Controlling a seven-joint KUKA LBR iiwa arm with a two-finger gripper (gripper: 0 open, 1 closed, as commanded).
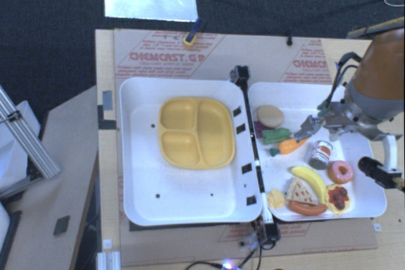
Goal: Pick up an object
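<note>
At centre right of the frame, inside the right-hand bin (373, 199), an orange carrot (288, 147) lies just below a green pod (275, 135) and a tan bun (270, 116). Just right of the carrot sits the gripper (308, 129), low over the bin floor; whether its fingers are open or closed, I cannot tell. Further down: a small can (321, 154), a pink donut (342, 171), a banana (309, 179). Over left, a yellow divided plate (195, 132) rests in the left-hand bin (142, 199).

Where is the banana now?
The banana lies in the right bin, toward its near side, between the can and the sandwich wedge.
</note>
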